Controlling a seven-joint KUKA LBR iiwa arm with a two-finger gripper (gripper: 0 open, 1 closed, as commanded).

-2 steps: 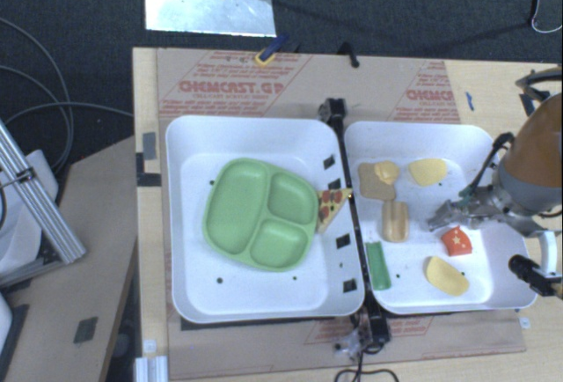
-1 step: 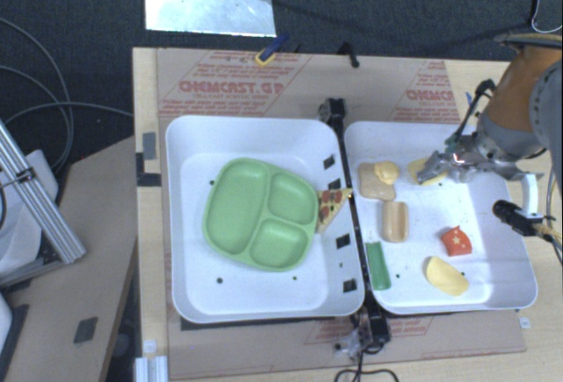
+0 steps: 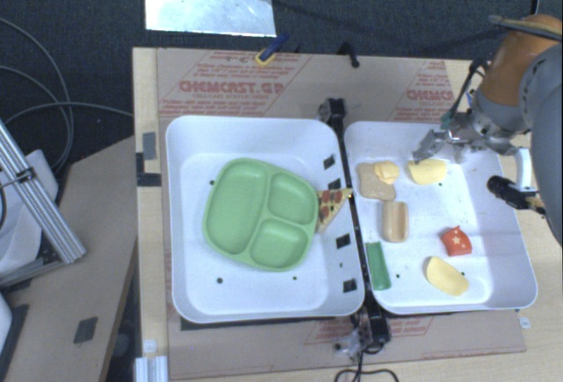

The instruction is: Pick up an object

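Note:
My gripper hangs over the far part of the right bin, just above and behind a pale yellow chunk. Nothing is visibly held. Also in this bin lie a small yellow piece, a tan bread-like piece, a tan bun, a green stick, a small red item and a yellow oval item.
The left bin holds a green divided plate. A small pizza-slice toy rests at its right wall, by the divider between the bins. The arm's orange band and grey body overhang the right bin's far right corner.

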